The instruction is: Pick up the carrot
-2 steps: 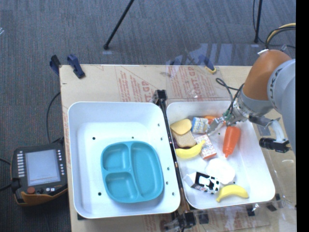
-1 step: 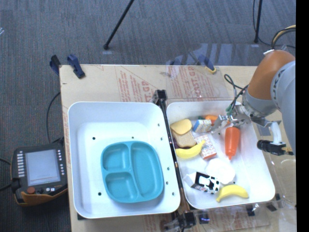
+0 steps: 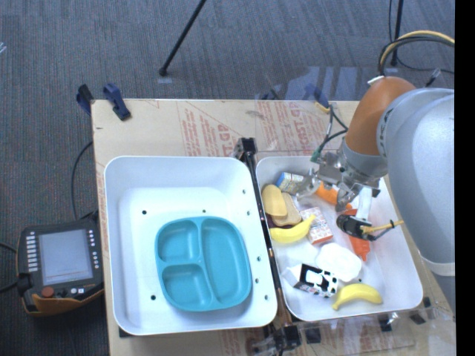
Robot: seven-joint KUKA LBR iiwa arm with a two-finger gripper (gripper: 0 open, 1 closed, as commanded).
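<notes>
We hang our gripper (image 3: 335, 186) low over the far end of the right bin (image 3: 413, 273), beside the carrot (image 3: 326, 193) lying orange just below it. We cannot tell its state. We judge this the reach; next comes settling squarely over the carrot before closing.

Both shallow bins, the left bin (image 3: 126, 199) and the right bin (image 3: 401, 262), look like smooth white plastic with a faint sheen, and the teal divided tray (image 3: 202, 262) lying in the left bin is smooth matt plastic. Beneath the bins the bench top (image 3: 193, 128) looks like raw brown cardboard or fibreboard, matt, with faded red print. To the right of the bins the arm's shell (image 3: 427, 169) is smooth satin grey with a glossy orange band (image 3: 371, 117), and the floor (image 3: 89, 35) behind the bench is rough dark carpet.
</notes>
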